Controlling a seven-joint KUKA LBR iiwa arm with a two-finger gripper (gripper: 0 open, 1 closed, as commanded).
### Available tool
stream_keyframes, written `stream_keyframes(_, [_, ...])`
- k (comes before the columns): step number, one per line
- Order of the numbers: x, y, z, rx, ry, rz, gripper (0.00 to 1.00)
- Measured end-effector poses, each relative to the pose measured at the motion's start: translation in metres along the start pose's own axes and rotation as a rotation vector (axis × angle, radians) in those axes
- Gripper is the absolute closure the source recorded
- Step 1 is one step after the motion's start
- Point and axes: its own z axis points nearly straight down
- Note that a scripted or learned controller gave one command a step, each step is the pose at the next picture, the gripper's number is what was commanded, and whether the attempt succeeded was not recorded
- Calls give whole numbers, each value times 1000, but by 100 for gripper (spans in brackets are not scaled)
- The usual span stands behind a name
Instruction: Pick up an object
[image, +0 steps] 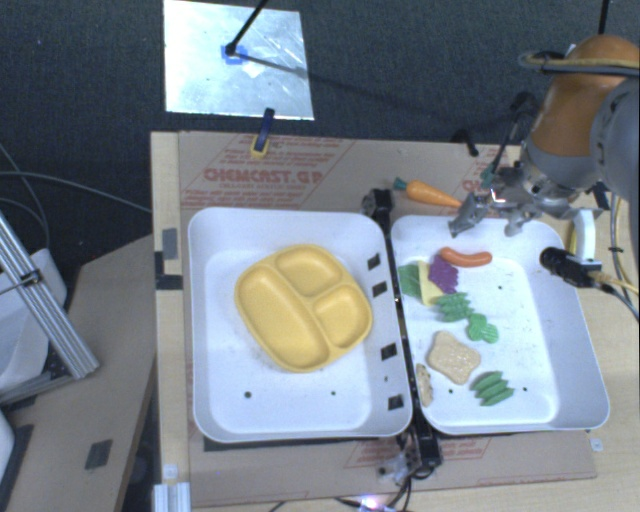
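Brown printed cardboard (300, 170) covers the bench on my feed. On it, the left shallow white plastic bin (215, 300) holds a glossy yellow plastic plate with three compartments (303, 305), set on the diagonal. The right shallow white plastic bin (560, 330) has the toy food. A smooth orange-red sausage (466, 257) lies near the far wall. Just beside it a knobbly purple piece (443, 273) touches a pale yellow block (429, 291) and a green leaf shape (409, 279). Nearer are bumpy green pieces (455, 305), a tan toast slice (452, 357), a small speckled cracker (424, 385) by the left wall and green pea pods (490, 388). I see the grey metal gripper (490, 220) over the right bin's far rim, fingers spread, nothing between them, the sausage close by. An orange toy carrot (430, 193) lies outside on the cardboard, left of the gripper. Further back are a blue-and-yellow clip (263, 133) and a crinkled silver foil sheet (238, 58).
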Motion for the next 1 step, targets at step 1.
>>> stream_keyframes(1, [1, -66, 68, 11, 2, 3, 0])
